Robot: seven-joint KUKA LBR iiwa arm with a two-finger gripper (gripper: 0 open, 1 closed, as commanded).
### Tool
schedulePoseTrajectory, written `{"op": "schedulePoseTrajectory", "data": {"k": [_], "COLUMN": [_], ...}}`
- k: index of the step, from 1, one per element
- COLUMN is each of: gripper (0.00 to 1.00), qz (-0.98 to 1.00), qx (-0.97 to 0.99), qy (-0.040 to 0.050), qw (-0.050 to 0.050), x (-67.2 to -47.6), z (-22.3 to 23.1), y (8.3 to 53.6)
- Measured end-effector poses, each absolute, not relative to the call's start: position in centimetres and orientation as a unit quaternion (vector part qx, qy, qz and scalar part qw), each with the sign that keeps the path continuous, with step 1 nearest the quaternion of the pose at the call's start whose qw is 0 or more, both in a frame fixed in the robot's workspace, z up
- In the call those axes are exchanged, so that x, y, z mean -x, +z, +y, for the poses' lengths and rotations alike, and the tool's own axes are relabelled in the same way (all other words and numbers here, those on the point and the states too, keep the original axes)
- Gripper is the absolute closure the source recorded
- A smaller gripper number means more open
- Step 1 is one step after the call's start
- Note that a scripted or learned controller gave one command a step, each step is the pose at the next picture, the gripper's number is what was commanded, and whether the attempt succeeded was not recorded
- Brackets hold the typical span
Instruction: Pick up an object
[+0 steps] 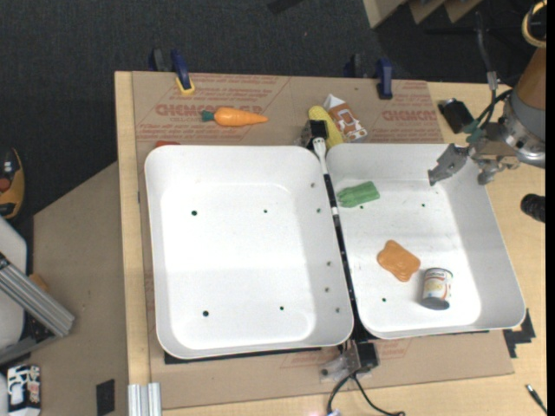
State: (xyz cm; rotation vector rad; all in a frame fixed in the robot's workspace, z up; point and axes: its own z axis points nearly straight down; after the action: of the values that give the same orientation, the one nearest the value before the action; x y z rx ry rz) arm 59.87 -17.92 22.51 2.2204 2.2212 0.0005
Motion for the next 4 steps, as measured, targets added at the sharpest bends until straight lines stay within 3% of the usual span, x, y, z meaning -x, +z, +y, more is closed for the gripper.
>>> {"op": "schedulePoseTrajectory", "data": {"k": [1, 2, 3, 4], "gripper": [0.0, 1.0, 1.0, 1.0], "qz": [0.707, 0.708, 0.708, 0.709], "qx": [-0.707, -0.706, -0.706, -0.705], "qy": [0.0029, 0.0005, 0.0027, -0.0031], "qw": [0.009, 0.004, 0.005, -0.008], "x": [-63.9, -63.8, -62.9, -59.5], "z": [-22.6, -22.4, -19.3, -12.5], "y": [36.7, 37.1, 42.8, 29.0]}}
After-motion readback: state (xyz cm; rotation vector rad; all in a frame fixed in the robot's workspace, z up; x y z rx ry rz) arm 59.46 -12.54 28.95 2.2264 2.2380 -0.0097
